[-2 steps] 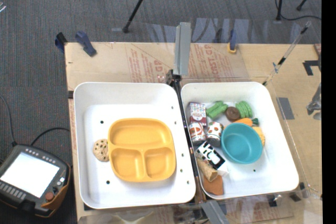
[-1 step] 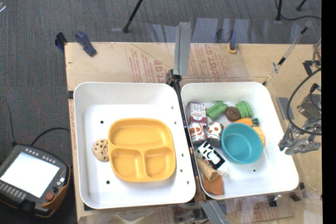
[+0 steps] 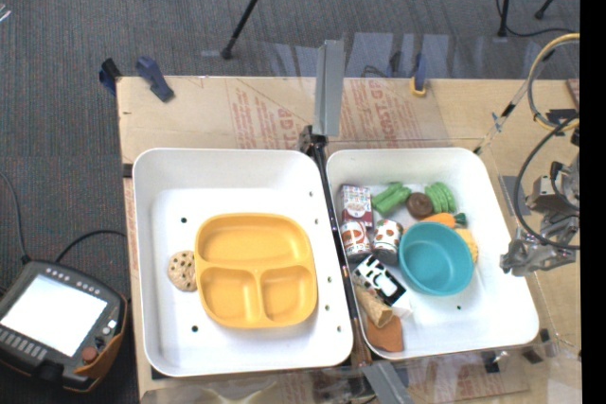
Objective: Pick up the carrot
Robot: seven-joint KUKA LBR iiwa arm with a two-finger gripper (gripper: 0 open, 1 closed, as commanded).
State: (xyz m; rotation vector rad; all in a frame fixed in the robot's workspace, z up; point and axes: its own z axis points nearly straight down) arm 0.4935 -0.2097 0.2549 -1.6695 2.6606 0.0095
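Here the carrot (image 3: pixel 441 219), orange and mostly hidden behind the teal bowl (image 3: pixel 436 260), lies centre-right, well left of the pincer (image 3: pixel 530 257) at the right edge; its grip state cannot be told.

Honestly the carrot (image 3: pixel 441 220) is mostly buried, just an orange sliver poking out behind the rim of the teal bowl (image 3: pixel 436 262). The yellow thing (image 3: pixel 468 247) on the bowl's right side is half covered too, can't tell what it is. The gripper (image 3: pixel 536 253) sits at the right edge as a tangle of metal and cables, too cluttered to read the jaws. The tablet (image 3: pixel 55 322) is cut off at bottom left.
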